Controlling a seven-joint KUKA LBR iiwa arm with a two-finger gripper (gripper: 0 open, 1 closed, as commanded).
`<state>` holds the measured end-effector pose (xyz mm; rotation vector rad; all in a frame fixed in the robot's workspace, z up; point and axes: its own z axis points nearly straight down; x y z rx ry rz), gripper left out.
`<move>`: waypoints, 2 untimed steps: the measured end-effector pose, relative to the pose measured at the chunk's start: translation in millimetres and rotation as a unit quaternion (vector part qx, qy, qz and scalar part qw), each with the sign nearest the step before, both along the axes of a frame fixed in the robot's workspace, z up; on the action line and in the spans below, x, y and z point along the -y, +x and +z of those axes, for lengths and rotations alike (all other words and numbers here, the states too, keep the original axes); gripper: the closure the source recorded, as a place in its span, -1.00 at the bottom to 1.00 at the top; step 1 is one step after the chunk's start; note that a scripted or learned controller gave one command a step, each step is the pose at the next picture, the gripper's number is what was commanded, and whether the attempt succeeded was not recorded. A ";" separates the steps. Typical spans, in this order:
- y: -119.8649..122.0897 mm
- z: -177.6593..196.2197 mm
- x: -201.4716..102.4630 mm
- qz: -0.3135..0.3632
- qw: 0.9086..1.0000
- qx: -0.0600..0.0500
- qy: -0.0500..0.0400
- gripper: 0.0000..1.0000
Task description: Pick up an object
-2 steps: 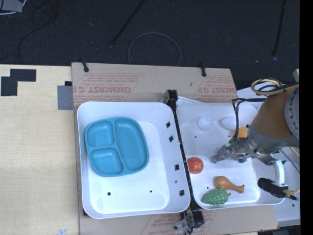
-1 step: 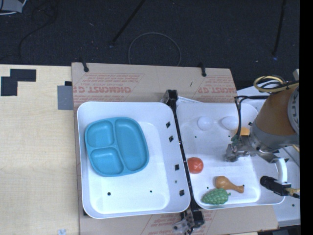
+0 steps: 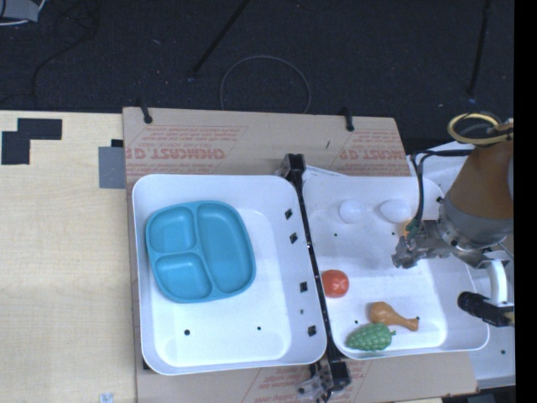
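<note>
Cardboard [image 3: 252, 145] under white bins [image 3: 277, 342] — dark floor [image 3: 252, 23] behind

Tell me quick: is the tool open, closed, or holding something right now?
Tool: cannot be told; it sits low over the right bin, with no object visibly in it.

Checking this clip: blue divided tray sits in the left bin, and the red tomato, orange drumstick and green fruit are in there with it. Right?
Not quite. The camera view shows the blue divided tray alone in the left bin. The red tomato, orange drumstick and green fruit lie in the right bin, where the pincer is.
</note>
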<state>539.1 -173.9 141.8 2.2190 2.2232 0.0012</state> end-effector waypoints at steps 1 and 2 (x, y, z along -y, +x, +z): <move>-5.3 59.2 -4.9 0.000 1.000 0.001 0.000 1.00; -0.4 102.6 -6.5 0.000 1.000 0.001 0.000 1.00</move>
